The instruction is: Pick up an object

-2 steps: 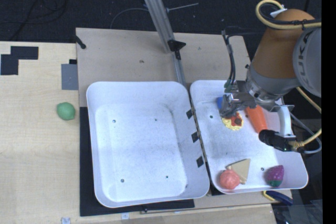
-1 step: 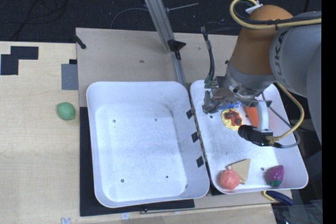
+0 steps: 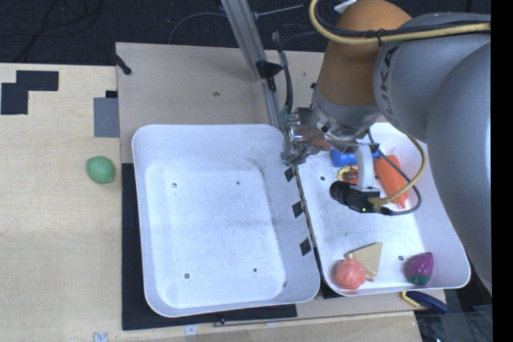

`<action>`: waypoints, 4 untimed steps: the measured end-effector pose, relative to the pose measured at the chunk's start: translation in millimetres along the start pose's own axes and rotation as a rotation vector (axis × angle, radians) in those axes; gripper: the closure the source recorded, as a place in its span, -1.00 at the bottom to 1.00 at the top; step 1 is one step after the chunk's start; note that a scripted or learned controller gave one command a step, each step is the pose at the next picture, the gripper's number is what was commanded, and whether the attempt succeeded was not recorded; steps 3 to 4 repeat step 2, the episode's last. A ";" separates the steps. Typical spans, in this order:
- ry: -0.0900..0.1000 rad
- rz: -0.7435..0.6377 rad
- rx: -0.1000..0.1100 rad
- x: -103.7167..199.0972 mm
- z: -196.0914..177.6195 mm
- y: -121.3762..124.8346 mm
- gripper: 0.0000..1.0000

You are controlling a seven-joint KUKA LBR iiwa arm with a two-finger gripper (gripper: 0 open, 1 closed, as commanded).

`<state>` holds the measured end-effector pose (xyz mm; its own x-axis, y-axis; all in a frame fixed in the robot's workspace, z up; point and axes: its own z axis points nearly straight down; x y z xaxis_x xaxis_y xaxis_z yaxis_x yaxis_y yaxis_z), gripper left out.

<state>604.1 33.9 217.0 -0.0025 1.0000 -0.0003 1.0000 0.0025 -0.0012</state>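
Note:
My gripper (image 3: 307, 137) hangs low over the far left corner of the right bin (image 3: 446, 268), close to the divide between the two bins. Just to its right lie a small blue object (image 3: 345, 157) and a red piece (image 3: 322, 144), both partly hidden by the wrist. An orange carrot-like object (image 3: 392, 175) lies further right. Near the front of that bin sit a tan wedge (image 3: 367, 256), a pink ball (image 3: 350, 274) touching it, and a magenta object (image 3: 419, 267). I see nothing clearly held.
The left bin (image 3: 152, 144) sits beside the right one. A green ball (image 3: 101, 170) rests on the bench outside the bins at the left. A slanted metal rail (image 3: 244, 24) rises behind the bins. The arm's bulk covers the right bin's far right side.

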 end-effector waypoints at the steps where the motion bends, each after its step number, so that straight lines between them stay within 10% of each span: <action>1: 0.000 0.000 -0.002 43.7 -18.5 15.1 1.00; 2: 0.000 0.001 0.000 43.1 -17.8 14.6 -1.00; 4: 0.000 0.001 0.000 43.1 -17.8 14.6 -1.00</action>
